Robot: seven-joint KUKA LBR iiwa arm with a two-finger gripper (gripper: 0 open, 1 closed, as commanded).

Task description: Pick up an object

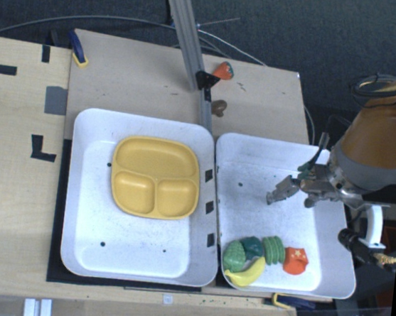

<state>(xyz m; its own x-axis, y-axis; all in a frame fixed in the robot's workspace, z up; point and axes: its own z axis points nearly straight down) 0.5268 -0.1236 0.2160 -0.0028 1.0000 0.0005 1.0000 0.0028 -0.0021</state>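
The gripper (280, 193) hangs over the bare middle of the right bin (255, 161), and whether its fingers are parted or closed cannot be told; nothing shows between them. The toys lie clustered at that bin's near edge: a green piece (242, 252), a yellow banana (248, 273), a ridged green piece (272, 249) and a red-orange one (295, 261), while a yellow divided plate (156, 177) sits in the left bin (80, 239)

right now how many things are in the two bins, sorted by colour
yellow: 2, the divided plate in the left bin and the small yellow piece in the right bin
green: 2, the dark green piece and the ridged green piece
orange-red: 1, the small orange-red piece
total: 5
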